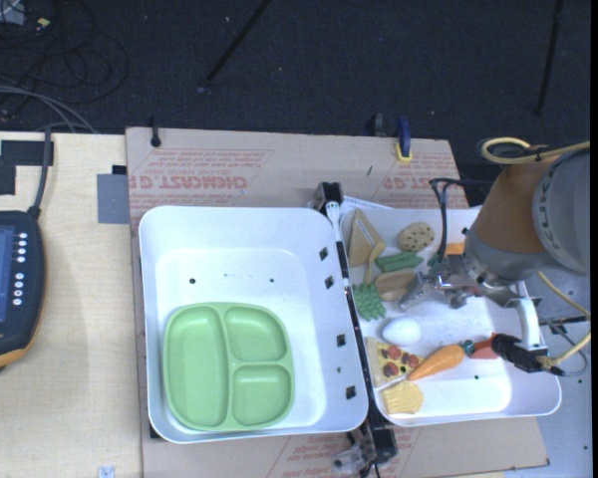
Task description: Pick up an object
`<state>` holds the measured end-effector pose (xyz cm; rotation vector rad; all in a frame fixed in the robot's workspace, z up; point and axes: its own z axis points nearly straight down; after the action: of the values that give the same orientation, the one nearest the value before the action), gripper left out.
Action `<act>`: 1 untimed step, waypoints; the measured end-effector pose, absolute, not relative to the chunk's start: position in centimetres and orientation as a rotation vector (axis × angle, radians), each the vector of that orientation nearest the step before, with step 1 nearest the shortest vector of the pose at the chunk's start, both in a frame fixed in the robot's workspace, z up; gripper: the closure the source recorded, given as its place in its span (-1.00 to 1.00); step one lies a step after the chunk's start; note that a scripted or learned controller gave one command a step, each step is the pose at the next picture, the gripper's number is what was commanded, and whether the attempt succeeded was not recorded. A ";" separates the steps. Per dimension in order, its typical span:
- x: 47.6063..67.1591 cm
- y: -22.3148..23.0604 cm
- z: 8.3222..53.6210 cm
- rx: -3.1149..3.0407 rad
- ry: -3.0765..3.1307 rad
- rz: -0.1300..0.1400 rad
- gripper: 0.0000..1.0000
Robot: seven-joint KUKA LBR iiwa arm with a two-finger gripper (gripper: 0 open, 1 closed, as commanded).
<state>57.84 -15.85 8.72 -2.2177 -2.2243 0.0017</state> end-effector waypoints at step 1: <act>62.6 -11.1 8.6 -2.218 -2.224 0.001 -1.00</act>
<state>62.58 -11.09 8.65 -2.2178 -2.2238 0.0013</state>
